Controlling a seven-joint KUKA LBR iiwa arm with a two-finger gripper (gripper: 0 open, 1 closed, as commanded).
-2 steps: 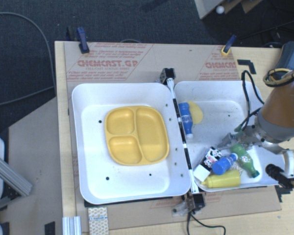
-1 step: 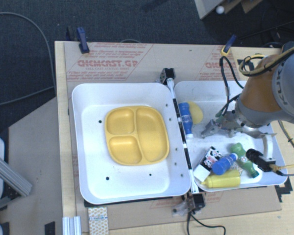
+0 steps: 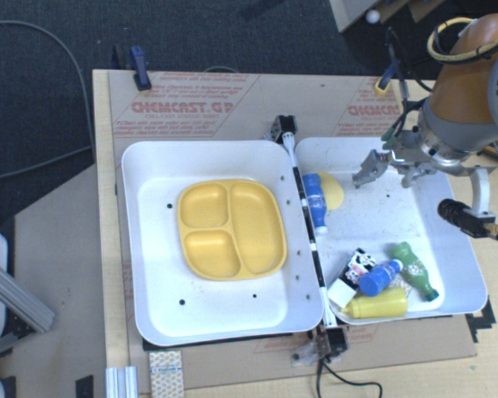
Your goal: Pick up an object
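Observation:
My gripper (image 3: pixel 390 172) hangs over the back of the right bin (image 3: pixel 415 222), its two grey fingers spread apart with nothing between them. To its left, against the bin's left wall, lie a blue bottle-like object (image 3: pixel 314 199) and a yellow round piece (image 3: pixel 332 194). Near the bin's front sit a small blue bottle (image 3: pixel 380 277), a green bottle (image 3: pixel 415 270), a yellow bottle (image 3: pixel 376 307) and a black-and-white cow-patterned toy (image 3: pixel 359 266). The gripper is well above and behind that cluster.
The left bin (image 3: pixel 149 222) holds a yellow divided plate (image 3: pixel 231 227). A black clamp (image 3: pixel 284 128) sits at the back between the bins. A black handle-like part (image 3: pixel 465 215) juts over the right bin's right rim. Cardboard covers the bench.

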